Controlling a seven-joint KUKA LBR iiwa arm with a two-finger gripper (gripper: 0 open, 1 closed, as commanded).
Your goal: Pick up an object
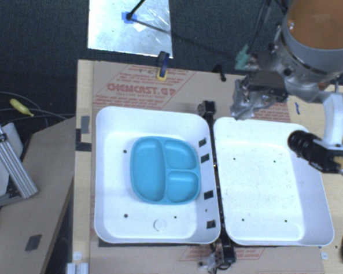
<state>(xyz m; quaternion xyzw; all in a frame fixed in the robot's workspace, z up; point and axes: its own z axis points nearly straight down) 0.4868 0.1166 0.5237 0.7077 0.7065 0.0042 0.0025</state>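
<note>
A blue divided plate (162,169) lies flat in the middle of the left white bin (109,158). My gripper (242,110) hangs above the far edge of the right white bin (312,211), near its back left corner. It is well to the right of the plate and away from it. The arm's grey body with its orange band (317,21) rises toward the top right.
A black cylindrical fixture (310,149) sticks in over the right bin's right side. Black clips (208,159) run along the seam between the bins. A shiny metal sheet (131,21) lies behind the bench. An aluminium frame (5,152) stands at the left.
</note>
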